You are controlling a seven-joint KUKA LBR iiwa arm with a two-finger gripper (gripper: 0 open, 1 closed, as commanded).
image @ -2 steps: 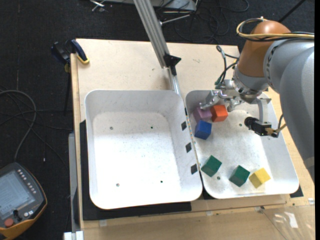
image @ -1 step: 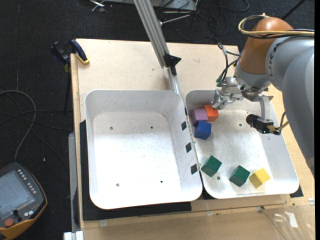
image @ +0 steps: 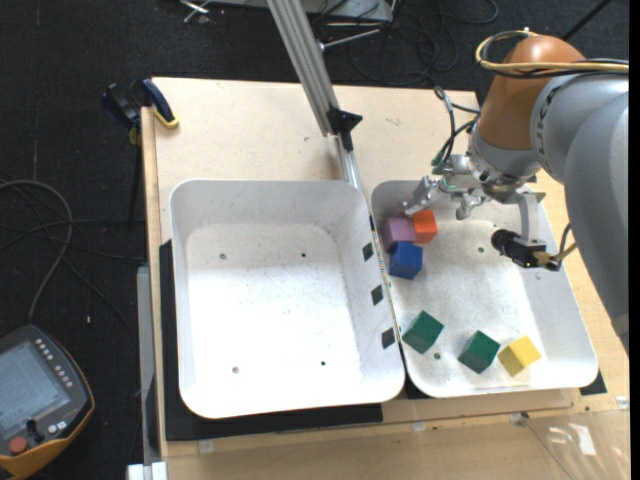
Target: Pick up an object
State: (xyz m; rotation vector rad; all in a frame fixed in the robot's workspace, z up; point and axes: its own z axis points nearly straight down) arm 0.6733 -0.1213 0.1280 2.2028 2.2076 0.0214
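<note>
Camera view: I find the gripper [image: 420,208] low in the right bin [image: 560,308], its tips at the orange cube [image: 426,226]; whether they are spread or closed on it I cannot tell. The orange cube sits touching the purple cube [image: 399,231], with the blue cube [image: 406,259] just below. I judge it light, rigid, smooth-faced; take it across two free opposite faces, clear of the purple neighbour.

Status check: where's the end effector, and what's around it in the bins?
End effector low in right bin, at orange cube; grasp not confirmed. Purple cube and blue cube crowd it. Two green cubes and yellow cube apart, near front.
</note>
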